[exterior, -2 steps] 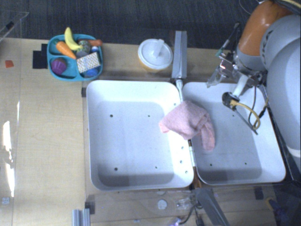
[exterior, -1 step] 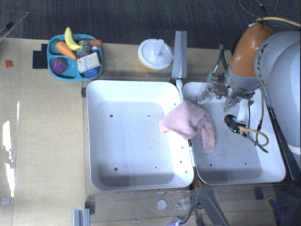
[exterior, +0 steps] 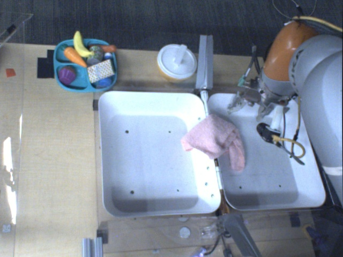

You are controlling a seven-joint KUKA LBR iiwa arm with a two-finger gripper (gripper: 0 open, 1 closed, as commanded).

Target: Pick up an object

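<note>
You were looking down on two white bins, the left bin and the right bin, set side by side on the bench. A pink cloth lay crumpled across the divide between them: its larger part sat in the right bin's near-left area, and one corner hung over the rim into the left bin. Nothing touched it.

The arm came in from your right, its orange band above the wrist. The gripper hung over the far end of the right bin, well apart from the cloth and to its upper right. Its fingers were spread and released, with nothing between them. A black cable looped below the wrist over the bin floor.

Beyond the bins, you had a blue tray of toy food at the far left, a banana and a carrot among its pieces. A round white lidded cup stood just behind the left bin.
</note>
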